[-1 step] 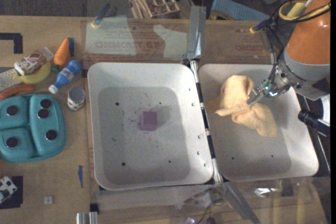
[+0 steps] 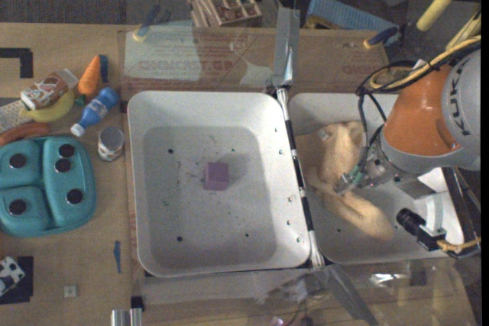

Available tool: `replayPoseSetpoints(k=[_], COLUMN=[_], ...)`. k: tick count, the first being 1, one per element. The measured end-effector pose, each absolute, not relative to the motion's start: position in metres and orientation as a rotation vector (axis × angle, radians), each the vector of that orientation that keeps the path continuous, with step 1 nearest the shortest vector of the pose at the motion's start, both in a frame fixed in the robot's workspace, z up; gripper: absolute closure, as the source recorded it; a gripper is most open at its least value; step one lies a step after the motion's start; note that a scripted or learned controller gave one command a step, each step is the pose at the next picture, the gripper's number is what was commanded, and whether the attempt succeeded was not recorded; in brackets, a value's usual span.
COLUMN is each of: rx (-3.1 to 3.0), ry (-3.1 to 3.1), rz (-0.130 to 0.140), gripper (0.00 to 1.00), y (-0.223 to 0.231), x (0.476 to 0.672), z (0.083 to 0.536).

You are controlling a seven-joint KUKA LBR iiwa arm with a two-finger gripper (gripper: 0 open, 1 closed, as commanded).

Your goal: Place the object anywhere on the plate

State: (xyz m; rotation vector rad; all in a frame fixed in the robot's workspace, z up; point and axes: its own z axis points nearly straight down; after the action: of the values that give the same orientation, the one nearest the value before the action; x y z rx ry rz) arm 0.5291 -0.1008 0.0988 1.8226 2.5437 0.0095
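Camera view: locate the block (image 2: 215,175), a small purple cube, near the middle of the left bin (image 2: 153,240). It rests on the bin floor, apart from every wall, with nothing touching it. Locate the arm (image 2: 424,126) over the right bin (image 2: 336,254); its orange band sits above the bin's right half. The gripper (image 2: 353,181) hangs low at the arm's left end, over a tan shape (image 2: 340,149) that lies across the left half of the right bin. This shape is blurred. Treat it as the probable plate, but you cannot confirm that from this view. How far the gripper is open cannot be told, because the wrist and the blur hide its tip. No object shows in its grasp. The rim between the two bins separates the gripper from the block, so the two are well apart. Judge progress as follows: the block is not picked up and nothing lies on the tan shape, so no part of the placement is done. Remaining steps, as a judgement: carry the gripper across the rim into the left bin, lower it over the block, grasp it, lift it, return to the right bin and release the block on the plate.
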Motion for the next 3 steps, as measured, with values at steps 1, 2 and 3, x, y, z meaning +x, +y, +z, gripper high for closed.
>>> replayPoseSetpoints(k=[1, 2, 3], rx=[2.138, 2.142, 2.202], ry=[2.298, 2.301, 2.231], rz=[0.002, -0.004, 0.014], gripper=[1.00, 1.00, 1.00], y=[0.029, 0.107, 0.118], x=[0.482, 0.478, 0.562], z=[0.185, 0.119, 0.091])
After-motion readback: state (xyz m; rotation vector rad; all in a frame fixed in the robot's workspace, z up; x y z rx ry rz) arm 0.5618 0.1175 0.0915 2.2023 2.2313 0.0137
